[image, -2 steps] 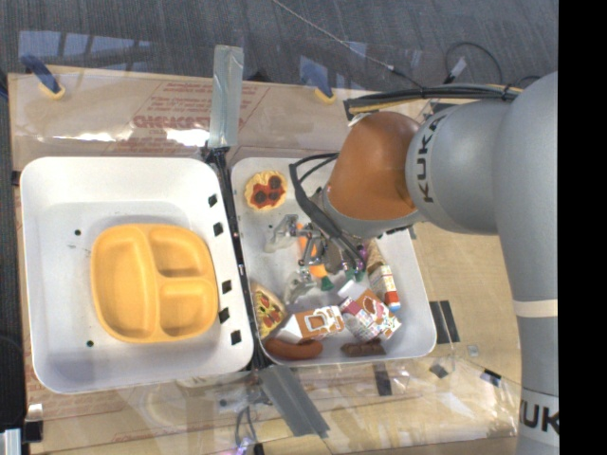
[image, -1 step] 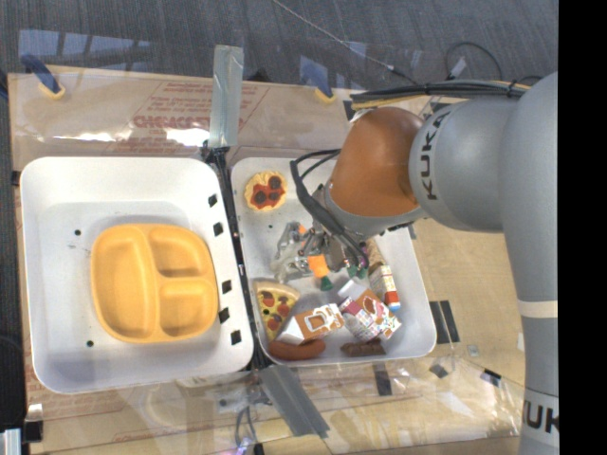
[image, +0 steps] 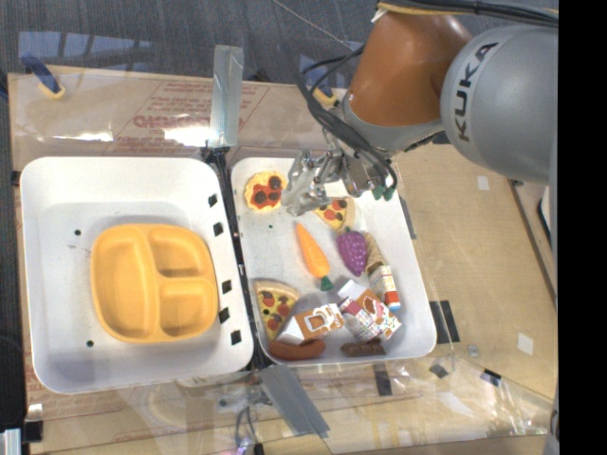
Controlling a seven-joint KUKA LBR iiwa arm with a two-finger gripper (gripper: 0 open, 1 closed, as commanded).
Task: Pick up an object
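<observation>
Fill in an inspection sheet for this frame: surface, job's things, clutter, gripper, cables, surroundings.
Surface: bench bearing left bin and right bin.
Job's things: in right bin, carrot, grapes, pizza slice, round pizza, sausage, small cartons.
Clutter: yellow divided tray in left bin.
Gripper: gripper over the right bin's far end; grasp unclear.
Cables: black cables at the wrist.
Surroundings: grey carpet.

Toy carrot (image: 312, 251) lies loose, maybe mid right bin (image: 413, 254)
</observation>
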